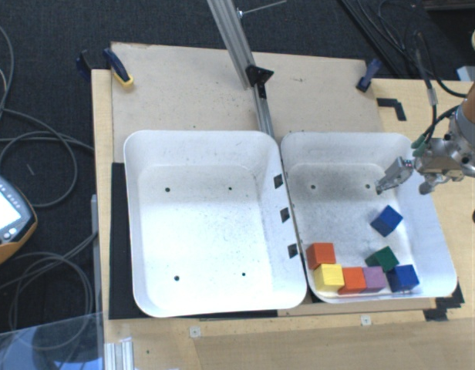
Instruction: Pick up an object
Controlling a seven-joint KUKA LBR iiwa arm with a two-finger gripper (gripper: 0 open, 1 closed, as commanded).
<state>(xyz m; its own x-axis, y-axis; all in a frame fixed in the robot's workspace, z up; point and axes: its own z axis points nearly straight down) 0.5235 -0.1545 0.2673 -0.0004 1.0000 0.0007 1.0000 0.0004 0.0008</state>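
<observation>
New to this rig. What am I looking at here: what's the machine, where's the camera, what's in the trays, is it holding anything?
One fixed camera looks down at a slant on a wooden bench. Two shallow white bins sit side by side: the left bin and the right bin.

The machine is a robot arm coming in from the right; its hand hangs over the right bin's upper right part. Nothing is visible between its fingers.

In the right bin lie small coloured blocks: a lone blue block, and along the near wall an orange block, yellow block, purple block, green block and more.

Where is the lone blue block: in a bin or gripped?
In the right bin. The blue block lies on its floor, apart from the gripper above it.
</observation>
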